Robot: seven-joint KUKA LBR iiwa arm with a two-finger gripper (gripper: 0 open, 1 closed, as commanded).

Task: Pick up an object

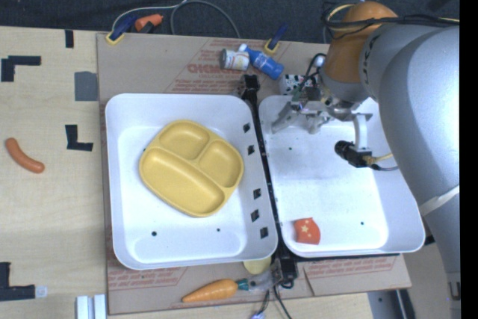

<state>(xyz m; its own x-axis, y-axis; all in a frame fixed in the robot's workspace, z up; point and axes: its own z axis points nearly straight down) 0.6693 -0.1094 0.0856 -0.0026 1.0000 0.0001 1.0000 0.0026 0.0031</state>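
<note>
A small red object lies near the front edge of the right bin. My gripper hangs low over the far left corner of that bin, well away from the red object, with nothing seen in its grasp. The grey arm with its orange band reaches in from the right. A yellow divided plate rests in the left bin.
Behind the bins lie a blue and white bottle, an orange clamp and a blue clamp. A carrot sits in front of the bins. On the bench at far left lies an orange sausage.
</note>
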